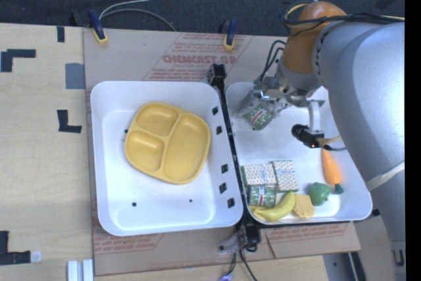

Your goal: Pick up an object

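While the grey arm (368, 89) reaches in from the right, we see its tool (263, 105) low over the upper part of the right bin (358, 210), just above a small can with a green and red label (258, 116). The can lies tilted on the bin floor and the tool seems to touch its top, but we cannot tell if the tool is released or clenched, because the wrist hides that part. Near the bottom edge of the same bin we see two small printed boxes (270, 174) side by side, a second small can (262, 195) under them, a banana (276, 208), a pale yellow piece (303, 206) and a green pepper (320, 192). An orange carrot (331, 167) lies close to the right wall. The left bin (108, 99) holds a yellow divided plate (167, 141), lying flat near its middle. Both bins rest on a brown cardboard sheet (191, 56) on the worktop (36, 161)
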You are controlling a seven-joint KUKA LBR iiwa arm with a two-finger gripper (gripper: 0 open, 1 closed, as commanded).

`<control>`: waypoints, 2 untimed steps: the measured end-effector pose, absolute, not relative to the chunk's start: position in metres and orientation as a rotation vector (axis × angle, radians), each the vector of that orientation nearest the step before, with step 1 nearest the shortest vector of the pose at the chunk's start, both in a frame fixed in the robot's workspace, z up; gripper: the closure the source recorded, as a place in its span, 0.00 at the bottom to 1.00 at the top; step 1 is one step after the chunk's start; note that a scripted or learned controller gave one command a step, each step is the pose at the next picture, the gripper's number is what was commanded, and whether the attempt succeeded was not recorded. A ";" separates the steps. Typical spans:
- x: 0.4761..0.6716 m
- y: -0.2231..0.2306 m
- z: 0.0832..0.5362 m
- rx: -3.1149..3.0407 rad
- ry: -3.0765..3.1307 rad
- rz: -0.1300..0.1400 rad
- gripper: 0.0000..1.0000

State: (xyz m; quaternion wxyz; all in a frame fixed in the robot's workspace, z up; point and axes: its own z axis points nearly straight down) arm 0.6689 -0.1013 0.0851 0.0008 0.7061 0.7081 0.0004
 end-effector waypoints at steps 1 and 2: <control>0.670 -0.101 0.096 2.214 2.223 0.002 1.00; 0.653 -0.013 0.185 2.218 2.225 0.003 1.00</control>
